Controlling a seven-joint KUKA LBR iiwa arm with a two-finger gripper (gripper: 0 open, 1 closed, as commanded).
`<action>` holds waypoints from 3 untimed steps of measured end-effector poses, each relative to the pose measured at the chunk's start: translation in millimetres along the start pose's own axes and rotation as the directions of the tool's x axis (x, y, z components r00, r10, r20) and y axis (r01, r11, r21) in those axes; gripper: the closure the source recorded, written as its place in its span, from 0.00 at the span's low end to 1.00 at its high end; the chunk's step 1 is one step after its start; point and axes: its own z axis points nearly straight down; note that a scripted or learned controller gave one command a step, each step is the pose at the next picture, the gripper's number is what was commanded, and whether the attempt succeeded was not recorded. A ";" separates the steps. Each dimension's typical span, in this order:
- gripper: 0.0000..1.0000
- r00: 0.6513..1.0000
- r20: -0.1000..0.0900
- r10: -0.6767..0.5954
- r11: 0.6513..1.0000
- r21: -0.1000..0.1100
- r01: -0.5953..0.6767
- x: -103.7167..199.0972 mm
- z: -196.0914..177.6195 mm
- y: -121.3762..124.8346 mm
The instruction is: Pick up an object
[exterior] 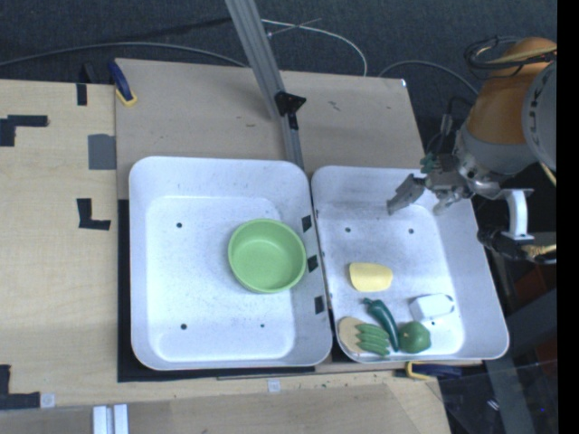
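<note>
The grey two-finger gripper (pixel 422 195) hovers over the right white bin (pixel 470 269), jaws apart and holding nothing. The pale yellow rounded block (pixel 371 277) lies well apart at its seven o'clock. Further that way, a small green clutter (pixel 389 331) blurs together.

The fingers (pixel 419 197) hang spread apart and hold nothing over the far part of the right bin (pixel 470 269). Nearer the camera from them lie a yellow piece (pixel 371 277), a white object (pixel 432 306) and green toys (pixel 389 331). Well to their left, a green bowl (pixel 266 256) sits in the left bin (pixel 163 269).
</note>
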 end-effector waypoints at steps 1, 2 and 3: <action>0.00 1.000 0.000 0.000 1.000 0.000 0.000 5.7 45.0 0.9; 0.00 1.000 0.000 0.000 1.000 0.000 0.000 6.9 99.3 -0.2; 1.00 1.000 0.000 -0.001 1.000 -0.003 0.001 7.3 86.1 0.9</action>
